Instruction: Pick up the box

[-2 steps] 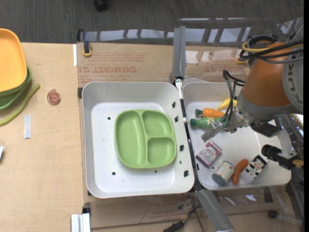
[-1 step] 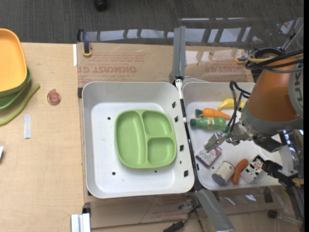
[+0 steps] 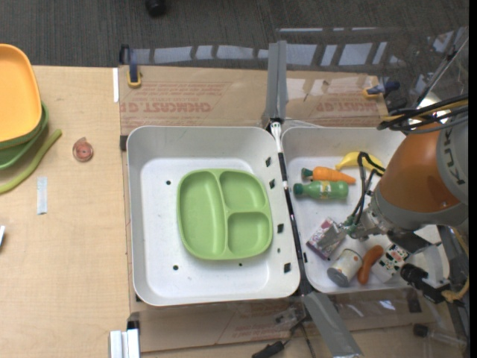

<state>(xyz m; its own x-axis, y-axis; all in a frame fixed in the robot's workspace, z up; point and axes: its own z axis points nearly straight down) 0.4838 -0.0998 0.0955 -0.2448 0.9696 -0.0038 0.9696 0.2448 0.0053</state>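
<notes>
A small purple and white box (image 3: 323, 239) lies tilted in the right bin (image 3: 298, 222), near its left wall. My gripper (image 3: 349, 228) hangs low over the bin, at the box's upper right edge and touching or nearly touching it. The arm's orange band (image 3: 417, 174) rises behind it on the right. Nothing is visibly lifted off the bin floor.
Just in front of the box lie a grey can (image 3: 343, 267), an orange sausage (image 3: 369, 263) and a small white patterned carton (image 3: 395, 258). Behind it are a green bottle (image 3: 322, 191), a carrot (image 3: 333, 174) and a banana (image 3: 350, 159). The left bin (image 3: 149, 200) holds a green divided plate (image 3: 223, 213).
</notes>
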